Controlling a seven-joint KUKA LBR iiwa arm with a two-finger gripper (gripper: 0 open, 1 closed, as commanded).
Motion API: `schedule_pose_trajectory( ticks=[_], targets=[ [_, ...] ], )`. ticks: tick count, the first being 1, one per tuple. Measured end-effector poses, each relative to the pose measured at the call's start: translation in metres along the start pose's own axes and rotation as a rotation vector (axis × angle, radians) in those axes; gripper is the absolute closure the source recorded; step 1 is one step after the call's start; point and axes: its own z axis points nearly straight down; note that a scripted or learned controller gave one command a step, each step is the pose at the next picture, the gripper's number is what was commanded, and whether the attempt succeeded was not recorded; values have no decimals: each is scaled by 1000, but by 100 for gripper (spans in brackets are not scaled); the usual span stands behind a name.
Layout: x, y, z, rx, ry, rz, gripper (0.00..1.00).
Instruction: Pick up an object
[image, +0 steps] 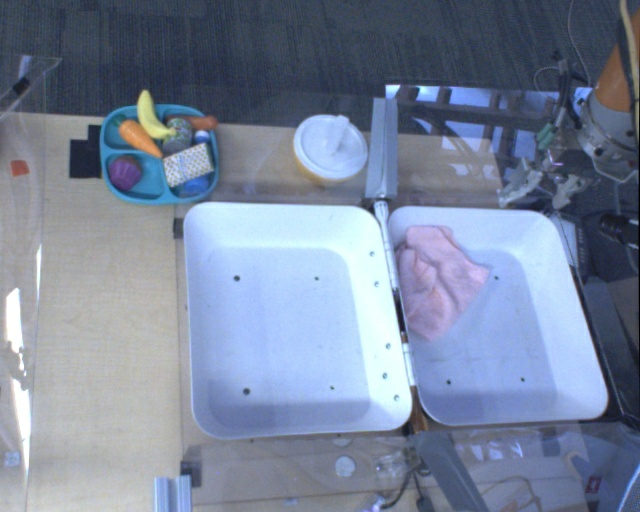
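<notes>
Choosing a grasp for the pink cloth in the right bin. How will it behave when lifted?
The pink cloth lies crumpled in folds, so it is probably floppy and will drape or hang down. It looks thin, likely light. Pinching a raised fold seems safer than the flat edge.

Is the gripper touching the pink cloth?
Apart. The camera view shows the gripper beyond the right bin's far rim, bare white floor separating it from the pink cloth.

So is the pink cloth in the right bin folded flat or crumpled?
Crumpled: the pink cloth lies bunched with irregular folds by the right bin's left wall.
</notes>
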Motion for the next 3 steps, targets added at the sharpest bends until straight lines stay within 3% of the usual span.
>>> schedule_pose_trajectory(
  ticks=[1,2,3],
  targets=[
    [43,-67,106,4,1,10,0],
    [68,-52,171,-15,-2,3,0],
    [70,-50,159,-20,1,1,100]
  ],
)
